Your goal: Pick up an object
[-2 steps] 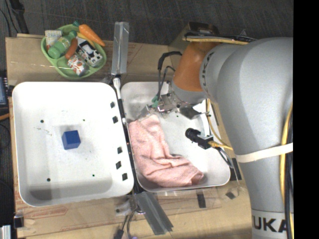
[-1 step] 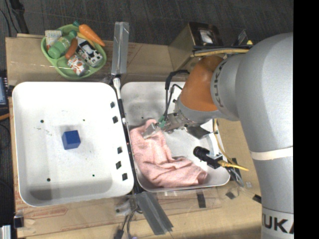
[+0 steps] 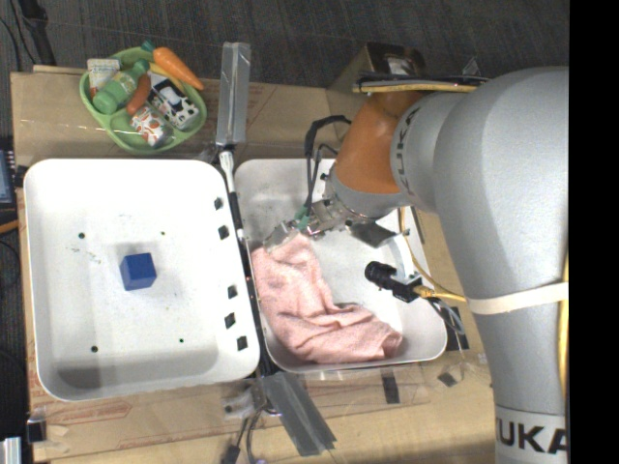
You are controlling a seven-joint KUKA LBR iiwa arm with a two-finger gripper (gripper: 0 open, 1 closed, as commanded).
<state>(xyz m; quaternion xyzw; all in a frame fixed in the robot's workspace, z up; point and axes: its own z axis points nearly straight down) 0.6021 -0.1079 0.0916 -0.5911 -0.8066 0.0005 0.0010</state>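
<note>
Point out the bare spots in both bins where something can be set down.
The left bin is mostly bare floor all around the blue cube. The right bin is crowded: the pink cloth covers its near half, the gripper hangs at the cloth's far edge, leaving a bare strip at the far-left corner.

A green bowl (image 3: 116, 133) of toy food, a carrot (image 3: 177, 65) on top, sits on the bench beyond the left bin.

"UKA" lettering, cut off, on arm (image 3: 527, 259) base.
</note>
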